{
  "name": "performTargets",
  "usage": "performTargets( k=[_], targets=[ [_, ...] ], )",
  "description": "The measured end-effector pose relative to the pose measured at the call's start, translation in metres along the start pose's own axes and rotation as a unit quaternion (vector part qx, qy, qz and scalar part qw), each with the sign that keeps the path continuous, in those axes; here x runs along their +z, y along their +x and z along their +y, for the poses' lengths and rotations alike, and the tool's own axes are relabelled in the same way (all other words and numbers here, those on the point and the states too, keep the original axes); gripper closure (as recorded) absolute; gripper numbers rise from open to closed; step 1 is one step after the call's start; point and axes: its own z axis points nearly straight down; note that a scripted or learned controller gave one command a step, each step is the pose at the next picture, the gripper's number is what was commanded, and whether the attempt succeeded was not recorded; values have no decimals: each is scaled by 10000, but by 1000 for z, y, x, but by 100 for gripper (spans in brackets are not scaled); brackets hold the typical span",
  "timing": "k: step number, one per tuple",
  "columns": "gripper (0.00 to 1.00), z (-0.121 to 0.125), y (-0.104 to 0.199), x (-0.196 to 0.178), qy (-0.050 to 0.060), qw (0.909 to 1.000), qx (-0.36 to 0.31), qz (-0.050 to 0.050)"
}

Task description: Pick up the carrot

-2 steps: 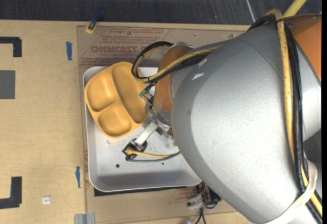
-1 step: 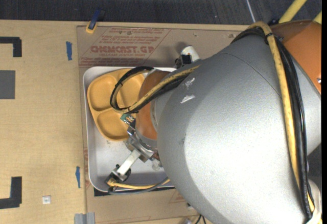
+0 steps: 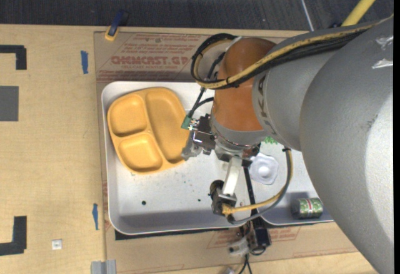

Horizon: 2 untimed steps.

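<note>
On the cardboard bench, the left shallow white bin [image 3: 156,204] holds a yellow three-compartment plastic plate [image 3: 147,129]. The gripper [image 3: 199,141] hangs at the plate's right edge; whether it is open or holding anything, we cannot tell. The carrot is hidden, probably beneath the wrist, so we'd centre over it before closing.

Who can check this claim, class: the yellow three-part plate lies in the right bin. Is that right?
Not quite. The yellow three-part plate lies in the left bin, not the right one. The camera view shows it at that bin's far left end.
</note>
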Motion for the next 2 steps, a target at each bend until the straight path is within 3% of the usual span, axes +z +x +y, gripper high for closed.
performTargets(
  k=[1,2],
  targets=[
    [0,47,13,93,21,9989,462,-8],
    [100,48,13,82,16,9989,459,-3]
  ],
)
